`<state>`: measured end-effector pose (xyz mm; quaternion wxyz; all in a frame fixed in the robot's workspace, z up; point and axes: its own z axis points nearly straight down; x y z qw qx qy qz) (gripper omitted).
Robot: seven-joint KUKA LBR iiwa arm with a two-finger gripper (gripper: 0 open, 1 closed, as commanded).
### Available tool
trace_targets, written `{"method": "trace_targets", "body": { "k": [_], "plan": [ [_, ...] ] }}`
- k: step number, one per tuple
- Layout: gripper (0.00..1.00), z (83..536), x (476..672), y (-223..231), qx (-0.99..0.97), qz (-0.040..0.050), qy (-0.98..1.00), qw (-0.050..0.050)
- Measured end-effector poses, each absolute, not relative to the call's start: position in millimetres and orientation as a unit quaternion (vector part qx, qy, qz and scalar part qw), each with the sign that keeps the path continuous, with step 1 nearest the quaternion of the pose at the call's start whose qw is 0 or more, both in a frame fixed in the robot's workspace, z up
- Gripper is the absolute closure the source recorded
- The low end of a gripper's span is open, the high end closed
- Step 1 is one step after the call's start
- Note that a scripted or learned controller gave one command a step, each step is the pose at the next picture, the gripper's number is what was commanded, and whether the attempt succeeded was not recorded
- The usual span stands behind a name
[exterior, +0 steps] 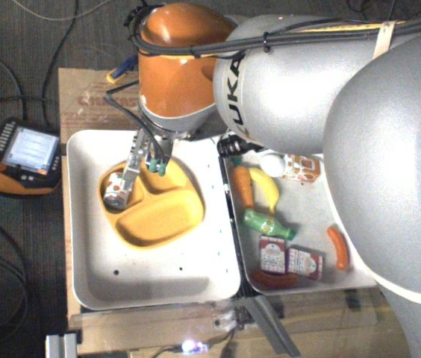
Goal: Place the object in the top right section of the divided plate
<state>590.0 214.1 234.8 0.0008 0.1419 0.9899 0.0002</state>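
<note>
Grey jaws (148,162) hang just over the yellow divided plate (167,218) in the left bin (91,274), can't really tell if they're spread or clenched from this angle. Nothing visibly pinched between them. One small can (116,190) lies tilted in the plate's left section, just left of and below the jaws, close to the near finger but I can't say if it's touching.

Over in the right bin (360,271) there's a pile of stuff, well apart from the jaws: one carrot (243,186), one banana (267,190), one green bottle (267,224), two small red cartons (288,259) side by side, and two sausages (337,246), one by the right edge, one at the front edge under the cartons. One handheld screen (22,157) sits off the desk (83,99) on the left.
</note>
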Motion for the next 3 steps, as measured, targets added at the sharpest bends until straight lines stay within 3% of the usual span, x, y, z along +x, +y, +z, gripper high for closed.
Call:
{"method": "trace_targets", "body": {
  "k": [1,2,3],
  "plan": [
    [1.00,112,617.9,233,0.215,0.0066,0.977,0.010],
    [1.00,157,584.3,156,0.278,-0.0007,0.960,-0.001],
    [1.00,184,637.9,27,0.278,-0.0012,0.961,0.001]
  ]
}}
